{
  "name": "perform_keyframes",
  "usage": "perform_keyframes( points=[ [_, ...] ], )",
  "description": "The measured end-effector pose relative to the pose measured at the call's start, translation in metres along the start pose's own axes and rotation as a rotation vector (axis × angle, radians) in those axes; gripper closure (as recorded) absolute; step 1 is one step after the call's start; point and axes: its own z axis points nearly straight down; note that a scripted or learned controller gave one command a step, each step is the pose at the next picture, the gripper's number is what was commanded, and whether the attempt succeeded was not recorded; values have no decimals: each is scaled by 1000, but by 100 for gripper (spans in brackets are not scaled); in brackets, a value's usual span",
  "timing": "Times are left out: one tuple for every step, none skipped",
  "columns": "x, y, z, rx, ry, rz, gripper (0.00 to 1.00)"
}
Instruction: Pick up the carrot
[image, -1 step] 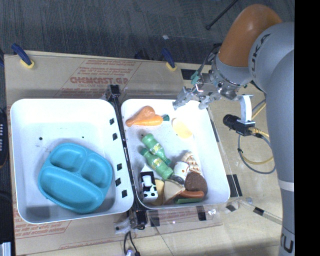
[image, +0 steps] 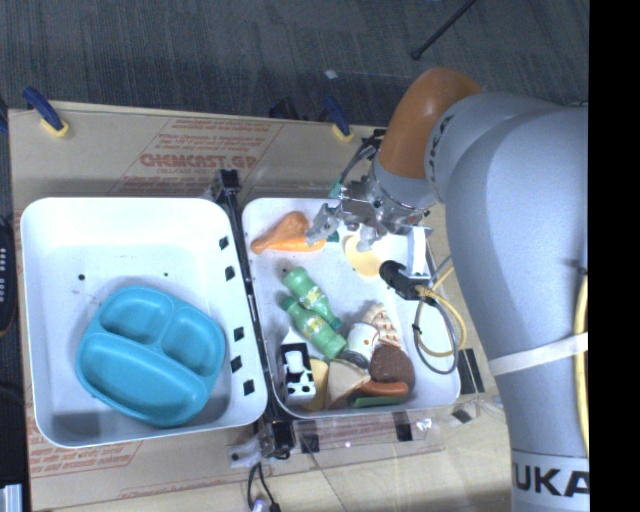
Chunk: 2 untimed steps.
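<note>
One claw (image: 335, 228) seemingly touching carrot (image: 283, 232)

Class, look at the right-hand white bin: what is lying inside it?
Inside the right bin: the carrot at the far end beside the hand, a green bottle mid-bin, and a heap of toy food nearest us. The arm covers the far right corner.

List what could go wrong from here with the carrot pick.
1. The end effector sits at the right tip of the carrot, not over its middle, so a grasp there might slip off or pivot the carrot.
2. The carrot lies near the bin's far left corner, so a nudge could push it against the wall.
3. The green bottle lies just below; a low sweep could knock it.
</note>
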Motion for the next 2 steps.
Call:
perform_keyframes(
  points=[
    [42, -2, 36, -9, -1, 154, 0],
    [43, -3, 25, -3, 1, 147, 100]
  ],
)
